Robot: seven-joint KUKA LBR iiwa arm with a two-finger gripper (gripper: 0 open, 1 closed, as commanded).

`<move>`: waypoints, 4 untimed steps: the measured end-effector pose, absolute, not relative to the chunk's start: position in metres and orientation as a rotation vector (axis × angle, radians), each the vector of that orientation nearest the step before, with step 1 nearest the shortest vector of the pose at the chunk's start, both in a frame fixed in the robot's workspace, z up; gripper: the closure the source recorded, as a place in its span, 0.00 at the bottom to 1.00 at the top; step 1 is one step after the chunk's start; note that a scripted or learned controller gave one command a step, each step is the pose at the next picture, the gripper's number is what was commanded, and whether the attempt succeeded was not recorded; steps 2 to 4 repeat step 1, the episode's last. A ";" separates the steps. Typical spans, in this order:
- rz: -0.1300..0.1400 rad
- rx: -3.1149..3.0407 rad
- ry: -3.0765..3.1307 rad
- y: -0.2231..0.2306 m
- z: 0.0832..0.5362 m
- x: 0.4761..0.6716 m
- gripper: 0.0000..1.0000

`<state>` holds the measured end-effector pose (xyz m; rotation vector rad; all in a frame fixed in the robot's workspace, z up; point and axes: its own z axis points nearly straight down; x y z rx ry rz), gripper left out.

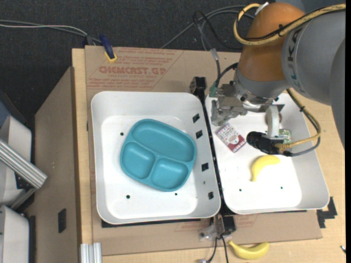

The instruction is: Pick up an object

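Closest to the hand (pixel 224 112): small red-and-white packet (pixel 231 137), flat on the floor of the right bin (pixel 310 199), just on the near side of the hand and seemingly apart from it. Further out on that same side, and a little toward the arm: yellow banana (pixel 264 166), also loose on the bin floor, well clear of the walls. Nothing seen gripped. Released or clenched: cannot tell from this angle, with the wrist covering much of the hand. Positioned over the bin's far corner, hard by the divider between the two bins. Judged as the approach step, grasp not yet made. Next move, as a guess: shift slightly toward the packet or the banana, centre above it, descend and close. Thin flat packet likely hard to pinch, banana probably the easier shape. Across the divider from the hand, in the left bin (pixel 104 163): blue divided plate (pixel 158 154). Outside the bins, at the near edge of the surface (pixel 55 163): a second banana (pixel 249 250)
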<state>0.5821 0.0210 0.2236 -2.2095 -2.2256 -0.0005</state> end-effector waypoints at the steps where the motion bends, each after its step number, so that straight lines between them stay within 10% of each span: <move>1: 0.003 -2.213 -2.223 0.062 0.221 0.564 1.00; 4: 0.003 -2.213 -2.223 0.062 0.221 0.564 1.00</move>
